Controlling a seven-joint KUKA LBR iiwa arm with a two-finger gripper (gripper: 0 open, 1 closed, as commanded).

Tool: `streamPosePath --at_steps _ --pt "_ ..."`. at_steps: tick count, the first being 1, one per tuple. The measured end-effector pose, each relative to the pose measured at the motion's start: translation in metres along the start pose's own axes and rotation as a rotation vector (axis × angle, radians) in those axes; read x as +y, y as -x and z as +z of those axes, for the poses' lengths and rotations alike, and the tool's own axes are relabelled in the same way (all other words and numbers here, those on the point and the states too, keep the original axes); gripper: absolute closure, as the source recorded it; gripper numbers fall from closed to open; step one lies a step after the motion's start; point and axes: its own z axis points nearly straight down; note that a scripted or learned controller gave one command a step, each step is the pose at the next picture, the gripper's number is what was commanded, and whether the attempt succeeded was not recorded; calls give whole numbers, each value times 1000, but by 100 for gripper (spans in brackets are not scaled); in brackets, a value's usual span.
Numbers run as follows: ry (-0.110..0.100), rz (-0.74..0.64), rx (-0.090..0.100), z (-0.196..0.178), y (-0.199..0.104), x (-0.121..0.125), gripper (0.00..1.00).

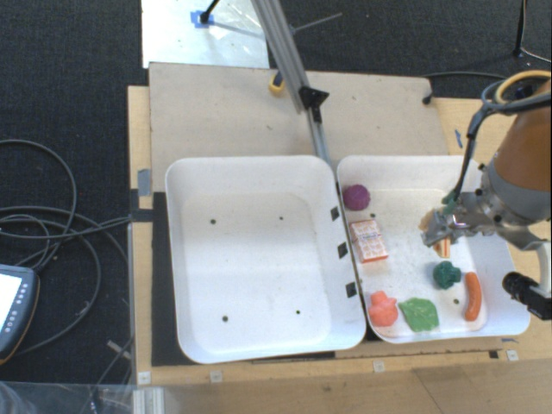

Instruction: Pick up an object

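I'm looking down on the counter (216, 102) with the two white bins side by side, and my arm (522, 158) is reaching in from the right, orange band showing above the wrist. The claw (440, 229) sits over the right bin (405, 175), toward its right half, and there's a small orange-and-pale piece (442, 248) right under its tip; I can't tell whether that piece is gripped or just lying beneath, and I can't tell how the claw is set from this angle. Everything to pick from is in that right bin: a purple ball (356, 197) near the upper left corner, a small red-and-white box (369, 241) just below it by the divider, a dark green lump (447, 275) just below the claw, an orange sausage shape (472, 296) beside that on the right, a light green piece (419, 314) at the lower edge, and an orange-red blob (382, 309) touching or nearly touching it on the left. The left bin (185, 257) shows its bare white floor with a few dark dots. A grey pole (280, 37) slants down from the top to the gap between the bins. Cables (52, 222) and a tablet (13, 304) lie on the dark floor at left.
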Motion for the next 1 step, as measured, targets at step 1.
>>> streamPosePath --at_steps 1 --pt "-3 -5 3 1 -55 16 100"
